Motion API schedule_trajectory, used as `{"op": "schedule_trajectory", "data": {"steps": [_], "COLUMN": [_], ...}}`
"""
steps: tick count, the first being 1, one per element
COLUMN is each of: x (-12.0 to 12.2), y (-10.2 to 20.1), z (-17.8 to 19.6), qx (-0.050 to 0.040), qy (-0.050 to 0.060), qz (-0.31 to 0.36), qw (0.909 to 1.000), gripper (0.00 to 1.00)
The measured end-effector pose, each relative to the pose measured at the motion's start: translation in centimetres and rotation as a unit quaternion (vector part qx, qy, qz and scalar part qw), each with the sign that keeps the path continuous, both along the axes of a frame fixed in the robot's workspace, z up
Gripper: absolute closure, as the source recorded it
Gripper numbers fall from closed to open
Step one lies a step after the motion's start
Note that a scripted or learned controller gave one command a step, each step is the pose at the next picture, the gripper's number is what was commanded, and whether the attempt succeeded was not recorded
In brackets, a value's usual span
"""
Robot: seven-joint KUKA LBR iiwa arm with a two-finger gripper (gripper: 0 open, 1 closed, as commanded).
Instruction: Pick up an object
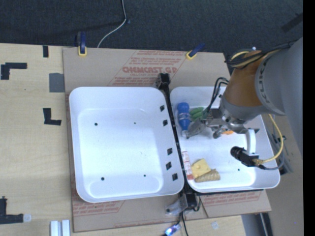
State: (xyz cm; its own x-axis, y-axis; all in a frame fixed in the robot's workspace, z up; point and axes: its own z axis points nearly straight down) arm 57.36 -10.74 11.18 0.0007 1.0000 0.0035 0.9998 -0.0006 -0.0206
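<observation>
A blue bottle (183,115) lies in the right bin (261,180), tight against the divider wall, with a green object (197,113) just beside it. From my remote station I see the gripper (196,129) low in that bin, its grey fingers (193,130) reaching toward the bottle's lower end; whether they are spread or closed I cannot tell from this slanted view, and nothing shows clearly between them. The bottle sits just ahead of and slightly above the fingertips, touching or nearly so. A small orange piece (227,131) peeks out behind the wrist. Nearer the bin's front, well apart from the fingers, rest a yellow wedge (200,168) and a tan cone-shaped item (208,176). I judge this the reach-and-close step: next the fingers must straddle the bottle despite the wall crowding one side, then lift straight up. The left bin (78,102) stands alongside.
</observation>
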Motion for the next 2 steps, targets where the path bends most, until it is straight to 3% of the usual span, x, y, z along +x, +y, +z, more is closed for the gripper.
{"op": "schedule_trajectory", "data": {"steps": [1, 2], "x": [6.1, -5.5], "y": [-1.2, -4.3], "z": [7.7, 1.6], "qx": [-0.003, -0.0008], "qy": [-0.014, -0.002], "qz": [0.002, -0.003], "qw": [0.9999, 1.0], "gripper": [0.0, 0.0]}}
